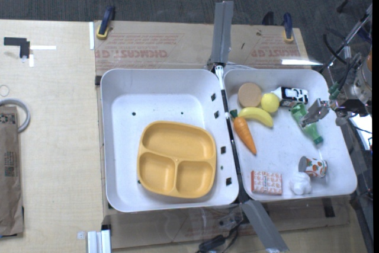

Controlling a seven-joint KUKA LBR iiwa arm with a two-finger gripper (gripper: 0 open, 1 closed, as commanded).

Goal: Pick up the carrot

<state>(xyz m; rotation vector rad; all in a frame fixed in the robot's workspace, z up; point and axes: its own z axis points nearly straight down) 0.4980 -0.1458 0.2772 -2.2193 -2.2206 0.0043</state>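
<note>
Nearest the camera, along the front wall of the right bin (340, 189), lie a red patterned packet (266, 182), a white crumpled lump (301, 185) and a small printed cup (313, 167) on its side toward the front right corner. The carrot (244, 134) rests at that bin's left wall, about midway along it, its green top toward the back and its tip slanting toward the front. A banana (257, 115) lies just behind it, touching or nearly touching the carrot's top, with a yellow ball (270, 102) and a tan round disc (249, 93) farther back, and a black-and-white object (294, 94) near the back right. My gripper (314, 115) hangs over the right side of this bin, well apart from the carrot, directly over a green bottle (310, 125); whether my fingers are spread or closed I cannot tell. In the left bin (112, 127) a yellow divided plate (177, 159) sits toward the front right corner.
</note>
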